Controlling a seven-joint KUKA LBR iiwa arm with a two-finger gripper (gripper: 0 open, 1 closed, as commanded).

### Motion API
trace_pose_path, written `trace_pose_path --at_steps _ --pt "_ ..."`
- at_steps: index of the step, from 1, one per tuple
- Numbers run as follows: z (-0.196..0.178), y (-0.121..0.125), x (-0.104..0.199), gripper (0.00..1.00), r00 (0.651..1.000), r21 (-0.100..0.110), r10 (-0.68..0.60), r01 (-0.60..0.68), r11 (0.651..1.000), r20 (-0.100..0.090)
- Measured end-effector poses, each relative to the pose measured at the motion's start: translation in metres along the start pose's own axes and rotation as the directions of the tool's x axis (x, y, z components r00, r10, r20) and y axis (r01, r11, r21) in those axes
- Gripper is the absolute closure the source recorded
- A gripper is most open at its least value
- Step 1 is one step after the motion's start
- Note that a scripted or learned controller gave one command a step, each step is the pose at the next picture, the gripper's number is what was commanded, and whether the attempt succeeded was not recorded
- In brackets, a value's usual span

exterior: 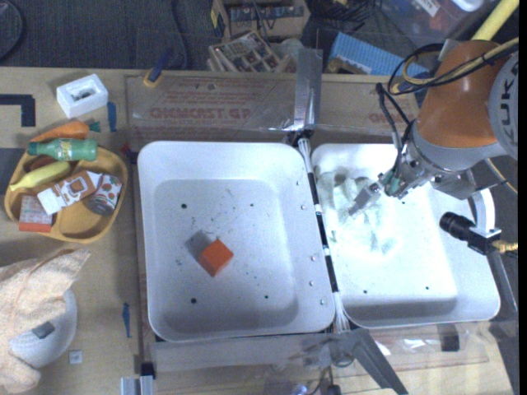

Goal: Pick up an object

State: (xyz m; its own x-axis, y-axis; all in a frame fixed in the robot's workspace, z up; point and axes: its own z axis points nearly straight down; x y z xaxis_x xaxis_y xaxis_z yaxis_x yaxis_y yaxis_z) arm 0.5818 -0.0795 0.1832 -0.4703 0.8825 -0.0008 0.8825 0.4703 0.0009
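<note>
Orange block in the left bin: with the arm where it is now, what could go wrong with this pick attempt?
1. The gripper hangs over the right bin, while the orange block lies in the left bin; closing here would likely grasp nothing.
2. Crossing over, the fingers could catch the raised rims where the bins meet.
3. The block sits tilted on the bin floor, so the fingers might push it aside rather than grip it.

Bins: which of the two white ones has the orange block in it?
The left bin holds the orange block; the gripper is over the right bin.
</note>
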Motion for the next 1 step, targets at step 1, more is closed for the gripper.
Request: trace_pose_path --at_steps 1 --pt "0.0812 -0.0475 -0.0362 0.00 0.995 0.004 0.097 -0.097 0.995 -0.003"
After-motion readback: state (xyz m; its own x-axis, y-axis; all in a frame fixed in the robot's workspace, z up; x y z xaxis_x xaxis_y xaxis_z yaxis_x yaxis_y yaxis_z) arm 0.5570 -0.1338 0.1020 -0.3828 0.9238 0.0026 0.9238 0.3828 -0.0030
